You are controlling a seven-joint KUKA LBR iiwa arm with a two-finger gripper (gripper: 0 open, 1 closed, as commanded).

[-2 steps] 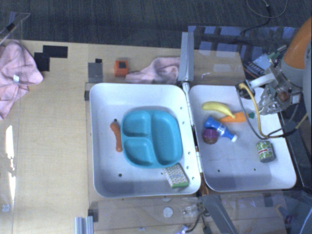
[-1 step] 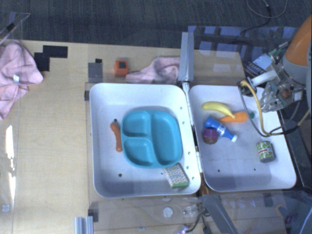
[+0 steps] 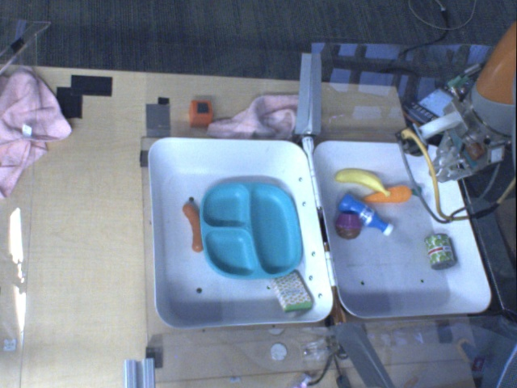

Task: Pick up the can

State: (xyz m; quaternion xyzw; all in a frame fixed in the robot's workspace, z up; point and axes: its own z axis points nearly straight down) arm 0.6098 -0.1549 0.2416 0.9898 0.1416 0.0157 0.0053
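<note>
green can (image 3: 439, 250) in right bin (image 3: 477, 297), blue tray (image 3: 250, 229) in left bin (image 3: 166, 241)

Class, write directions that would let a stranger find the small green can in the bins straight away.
Start at the right-hand shallow white bin. Look toward its right wall, below and to the right of the yellow banana, orange carrot and blue bottle. There the small green can sits alone, a stubby cylinder with a green label, apart from that cluster.

Landmark: small green-labelled can (image 3: 439, 250), by the right bin's right wall (image 3: 482, 275).
Open floor: left and below the can.
Obstacles: blue bottle (image 3: 361, 217), yellow banana (image 3: 361, 181), orange carrot (image 3: 391, 194), up-left, well apart.
</note>
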